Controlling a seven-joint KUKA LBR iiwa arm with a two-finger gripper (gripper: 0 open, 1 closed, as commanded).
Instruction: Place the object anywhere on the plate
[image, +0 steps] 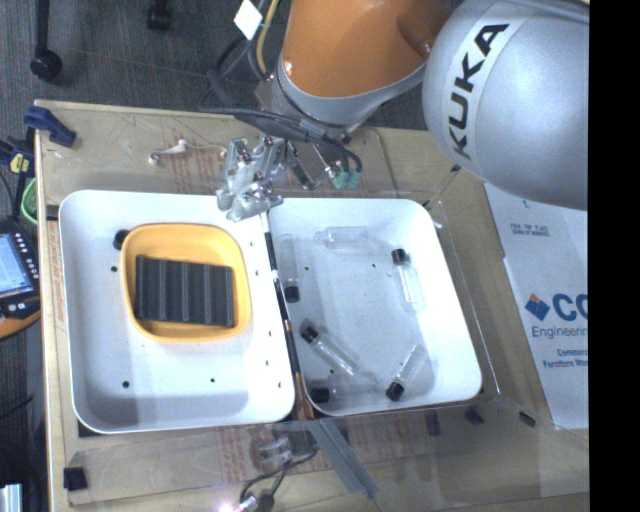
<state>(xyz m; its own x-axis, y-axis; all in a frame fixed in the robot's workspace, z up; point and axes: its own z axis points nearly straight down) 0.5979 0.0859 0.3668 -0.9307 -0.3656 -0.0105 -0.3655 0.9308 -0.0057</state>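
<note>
A yellow plate (180, 236) with rounded corners lies in the left bin (100, 390). On it rests a dark grey ridged block (185, 292), lying flat and covering most of the plate's middle. My gripper (243, 195) hangs over the far rim where the two bins meet, up and to the right of the plate and well apart from the block. Nothing shows in its grasp.
The right bin (455, 330) holds several clear tubes with black caps, one by the right wall (405, 280) and others near the front (330, 350). A small black piece (120, 240) sits by the plate's far left corner. The arm's large body looms over the far right.
</note>
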